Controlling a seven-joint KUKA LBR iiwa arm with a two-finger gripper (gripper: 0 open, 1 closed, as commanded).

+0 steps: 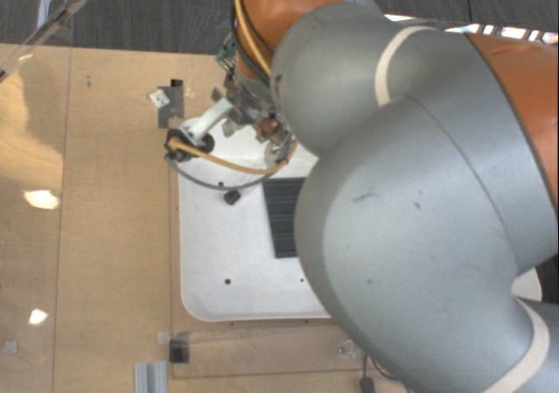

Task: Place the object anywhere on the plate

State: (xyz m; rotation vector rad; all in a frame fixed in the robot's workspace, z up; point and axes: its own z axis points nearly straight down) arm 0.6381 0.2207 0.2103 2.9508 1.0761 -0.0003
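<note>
My gripper (pixel 266 134) hangs over the far end of the left white bin (pixel 205 295), under the orange band of the wrist. The bulky grey arm (pixel 419 208) covers the right part of the bin and what lies beyond it. A dark ribbed rectangular object (pixel 281 218) lies flat in the bin just this side of the gripper, its right edge hidden by the arm. A small black piece (pixel 231 197) sits on the bin floor to its left. Nothing can be seen between the gripper's jaws from here.
The wooden bench (pixel 96 208) stretches to the left of the bin. A small grey bracket (pixel 168 101) stands on it near the bin's far left corner. Small fittings (pixel 178 349) sit by the bin's near edge.
</note>
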